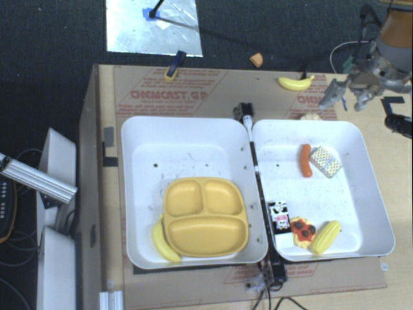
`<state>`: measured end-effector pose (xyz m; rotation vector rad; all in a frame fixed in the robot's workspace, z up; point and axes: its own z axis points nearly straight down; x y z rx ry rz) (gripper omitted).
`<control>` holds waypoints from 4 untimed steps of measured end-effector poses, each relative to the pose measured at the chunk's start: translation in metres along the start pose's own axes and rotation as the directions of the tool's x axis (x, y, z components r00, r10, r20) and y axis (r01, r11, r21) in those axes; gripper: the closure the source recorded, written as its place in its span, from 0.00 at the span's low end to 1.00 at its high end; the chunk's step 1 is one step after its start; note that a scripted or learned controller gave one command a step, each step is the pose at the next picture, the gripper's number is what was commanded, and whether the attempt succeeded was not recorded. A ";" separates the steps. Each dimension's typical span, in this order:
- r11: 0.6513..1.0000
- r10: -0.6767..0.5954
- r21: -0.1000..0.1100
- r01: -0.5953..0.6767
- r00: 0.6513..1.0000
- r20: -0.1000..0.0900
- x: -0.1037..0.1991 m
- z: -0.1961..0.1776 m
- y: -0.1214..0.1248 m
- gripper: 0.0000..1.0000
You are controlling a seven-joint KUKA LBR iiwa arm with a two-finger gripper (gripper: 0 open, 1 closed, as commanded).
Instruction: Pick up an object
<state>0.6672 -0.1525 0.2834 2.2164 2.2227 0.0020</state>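
Here, two-finger metal gripper (348,95) parked beyond right-hand shallow white bin (361,192), fingers spread, nothing between; candidates inside bin: orange sausage-shaped toy (305,160), patterned small box (325,161), yellow corn cob (325,236); presumably poised before descent

bins (193,131): smooth white plastic; plate (205,216): matt yellow plastic | bench (213,89): printed cardboard; floor sheet (153,18): shiny metal

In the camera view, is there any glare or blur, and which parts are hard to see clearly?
In the camera view, the light is even and soft; the silver sheet on the dark floor shows bright glare. The gripper at the upper right looks slightly blurred. The small printed card in the right bin is too coarse to read.
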 end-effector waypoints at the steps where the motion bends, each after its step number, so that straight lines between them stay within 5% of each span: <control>1: 1.000 0.002 0.004 -0.002 1.000 -0.001 -0.031 0.100 -0.025 0.00; 2: 1.000 -0.002 -0.008 0.002 1.000 0.001 0.012 0.194 -0.017 0.00; 3: 1.000 -0.003 -0.016 0.003 1.000 0.006 0.010 0.181 -0.015 1.00; 4: 1.000 -0.003 -0.003 0.003 1.000 -0.002 0.091 0.097 -0.042 1.00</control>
